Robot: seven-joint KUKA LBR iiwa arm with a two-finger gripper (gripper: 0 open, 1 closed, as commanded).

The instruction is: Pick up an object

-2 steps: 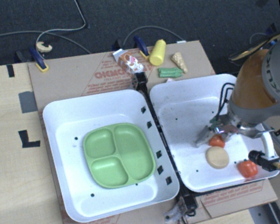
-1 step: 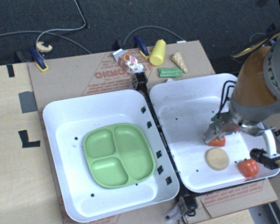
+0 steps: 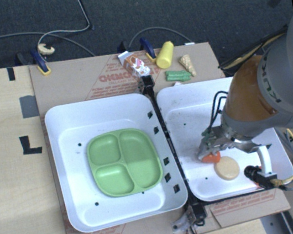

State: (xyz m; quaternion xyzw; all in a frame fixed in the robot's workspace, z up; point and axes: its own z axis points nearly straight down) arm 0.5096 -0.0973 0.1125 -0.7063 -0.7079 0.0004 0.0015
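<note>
Tool [image 3: 211, 151] low in the right bin [image 3: 189, 106], at the bin's middle, arm [image 3: 266, 92] coming in from the right. Its tip sits directly over a small orange-red piece [image 3: 213, 158] on the bin floor; contact or a gap cannot be told from this angle, and whether the tool is released or clenched cannot be told either. Nothing seen lifted.

Tan round disc [image 3: 227, 169] lies on the bin floor just near-right of the orange-red piece, close to it, apart from the tool.

Left bin [image 3: 58, 123] holds a green divided plate [image 3: 124, 161], flat, three compartments, roughly centred.

On the worktop [image 3: 73, 81] beyond the bins: yellow bottle-like item [image 3: 165, 54] lying tilted, green bar [image 3: 178, 75] just near of it, tan cone-like piece [image 3: 187, 65] to its right, small printed packet [image 3: 134, 63] to its left near the bins' shared far corner. Blue clamp [image 3: 41, 63] at the far left edge of the cardboard.

Black cable [image 3: 217, 104] loops above the tool.
</note>
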